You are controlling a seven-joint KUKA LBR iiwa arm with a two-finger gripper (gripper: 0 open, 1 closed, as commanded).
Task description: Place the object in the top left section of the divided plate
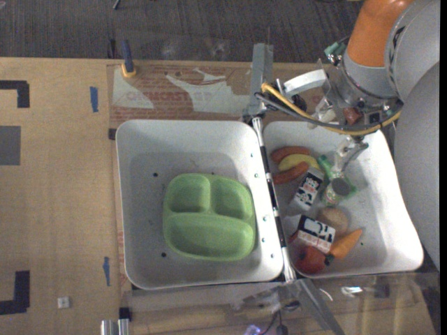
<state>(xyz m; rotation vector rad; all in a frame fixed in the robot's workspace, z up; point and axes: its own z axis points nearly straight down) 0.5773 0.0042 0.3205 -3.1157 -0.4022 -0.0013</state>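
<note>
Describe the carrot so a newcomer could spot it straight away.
Start at the right-hand white bin, the one crowded with toy food beside the bin holding the green divided plate. Go to its near edge, just right of a small black-and-white carton. The carrot lies there at a slant: the one orange, tapered piece, unlike the red and yellow items nearby.
</note>
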